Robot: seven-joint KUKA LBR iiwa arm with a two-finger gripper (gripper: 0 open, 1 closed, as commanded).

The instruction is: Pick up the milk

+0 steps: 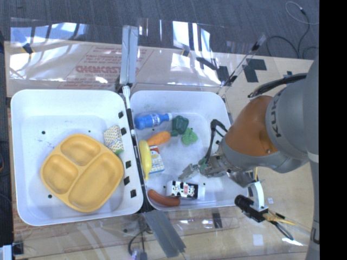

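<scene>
Lying flat near the front wall of the right bin (217, 99), the milk (183, 189), a small black-and-white carton, sits just at 2 o'clock from a sausage (164, 199). The gripper (196, 170) hovers close at 1 o'clock from the carton, its fingers slightly apart, clamped on nothing. At 10 o'clock lie a banana (145, 158), a small juice box (156, 160), a carrot (159, 138) and a blue bottle (152, 120); green vegetables (184, 130) rest at 12. The left bin (27, 123) holds a yellow divided plate (81, 172).
</scene>
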